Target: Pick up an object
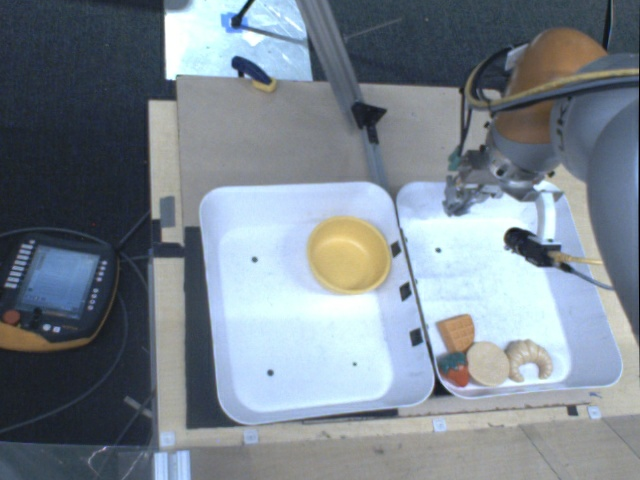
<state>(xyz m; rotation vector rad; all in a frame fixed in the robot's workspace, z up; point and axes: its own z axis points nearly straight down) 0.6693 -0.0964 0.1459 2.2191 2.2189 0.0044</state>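
Grey arm (590,118), cut off at right edge, over right bin (585,298) top. Gripper (462,200) at that bin's upper-left corner; fingers too small/blurred, can't tell apart or together. Yellow bowl (348,254) in left bin (240,298), upper right. Near right bin's front wall: cracker (456,330), round biscuit (489,364), croissant (530,358); red item (455,374) half hidden.

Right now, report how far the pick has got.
Done: nothing lifted yet; the yellow bowl sits in the left bin, the food pieces in the right bin's near corner. In hand: the gripper hangs over that bin's far edge, away from them. Left: reach, grasp, lift.
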